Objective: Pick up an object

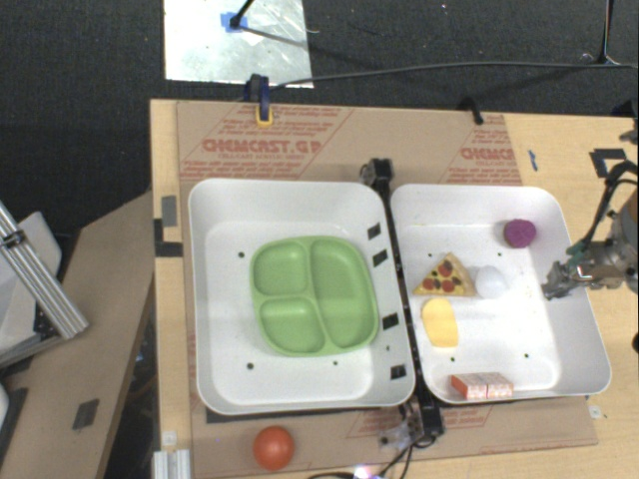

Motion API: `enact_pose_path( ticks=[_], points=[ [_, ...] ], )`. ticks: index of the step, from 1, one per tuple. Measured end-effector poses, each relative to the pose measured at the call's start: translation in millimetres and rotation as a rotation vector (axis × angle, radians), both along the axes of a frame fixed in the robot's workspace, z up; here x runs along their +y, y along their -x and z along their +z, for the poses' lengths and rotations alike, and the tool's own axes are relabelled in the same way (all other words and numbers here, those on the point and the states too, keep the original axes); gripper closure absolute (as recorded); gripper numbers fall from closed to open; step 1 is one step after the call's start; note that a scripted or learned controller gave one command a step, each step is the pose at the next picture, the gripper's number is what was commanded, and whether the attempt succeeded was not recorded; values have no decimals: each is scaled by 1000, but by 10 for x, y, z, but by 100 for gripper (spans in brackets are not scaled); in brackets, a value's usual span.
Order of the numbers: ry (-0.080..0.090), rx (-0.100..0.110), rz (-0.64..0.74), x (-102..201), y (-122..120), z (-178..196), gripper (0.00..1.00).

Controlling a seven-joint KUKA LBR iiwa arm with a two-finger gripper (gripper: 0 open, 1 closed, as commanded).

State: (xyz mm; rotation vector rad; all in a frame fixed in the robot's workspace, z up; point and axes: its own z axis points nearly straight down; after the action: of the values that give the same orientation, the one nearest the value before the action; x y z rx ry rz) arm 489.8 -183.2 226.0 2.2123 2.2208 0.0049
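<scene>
The right bin [584,352] holds a purple ball [519,233] at its far right, a pizza-slice toy [445,277] near the middle, a white ball [490,281] touching the slice's right side, a yellow block [440,323] below them, and a red and white box [481,386] along the front wall. My gripper [562,280] hangs at the right bin's right side, to the right of the white ball and below the purple ball. It is apart from all of them, and nothing shows in its grasp.
The left bin [215,267] holds a green divided plate [313,295]. An orange-red ball [273,447] lies on the bench in front of the left bin. Black clips line the seam between the bins [387,287]. A foil sheet [238,28] lies at the back.
</scene>
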Motion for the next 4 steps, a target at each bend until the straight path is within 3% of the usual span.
enact_pose_path(
  ticks=[1,4],
  points=[
    [0,1,1,-4,-15,456,100],
    [-3,3,4,1365,-656,357,100]
  ],
)
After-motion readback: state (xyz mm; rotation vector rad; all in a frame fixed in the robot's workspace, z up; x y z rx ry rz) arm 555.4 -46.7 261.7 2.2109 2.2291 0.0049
